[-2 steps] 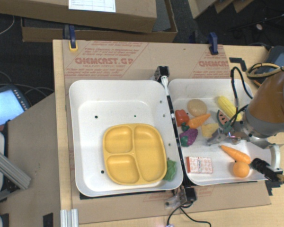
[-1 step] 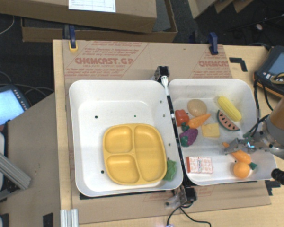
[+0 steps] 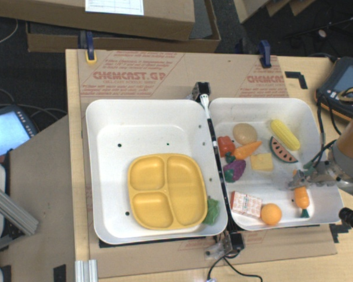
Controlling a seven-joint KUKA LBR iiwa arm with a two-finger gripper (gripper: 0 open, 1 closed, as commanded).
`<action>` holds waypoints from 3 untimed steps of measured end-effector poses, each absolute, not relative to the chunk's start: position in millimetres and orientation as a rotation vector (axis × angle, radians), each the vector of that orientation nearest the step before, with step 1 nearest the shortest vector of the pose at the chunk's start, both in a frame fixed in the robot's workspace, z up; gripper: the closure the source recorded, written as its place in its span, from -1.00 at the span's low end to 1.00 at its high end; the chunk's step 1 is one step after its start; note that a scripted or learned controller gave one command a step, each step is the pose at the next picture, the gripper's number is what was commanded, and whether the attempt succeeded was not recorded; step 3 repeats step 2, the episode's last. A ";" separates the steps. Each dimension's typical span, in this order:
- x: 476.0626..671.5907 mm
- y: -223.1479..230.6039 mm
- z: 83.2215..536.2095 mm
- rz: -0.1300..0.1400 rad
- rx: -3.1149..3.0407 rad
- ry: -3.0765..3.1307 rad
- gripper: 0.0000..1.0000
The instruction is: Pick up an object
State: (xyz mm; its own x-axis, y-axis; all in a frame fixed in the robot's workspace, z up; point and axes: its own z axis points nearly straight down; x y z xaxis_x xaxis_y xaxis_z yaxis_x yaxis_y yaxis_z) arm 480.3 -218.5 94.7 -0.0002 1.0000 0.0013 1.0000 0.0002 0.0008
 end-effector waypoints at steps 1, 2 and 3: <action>546.2 -141.9 84.1 -0.007 -2.212 -2.235 1.00; 578.2 -51.8 191.6 -0.017 -2.214 -2.240 1.00; 578.2 -51.8 191.6 -0.017 -2.214 -2.240 1.00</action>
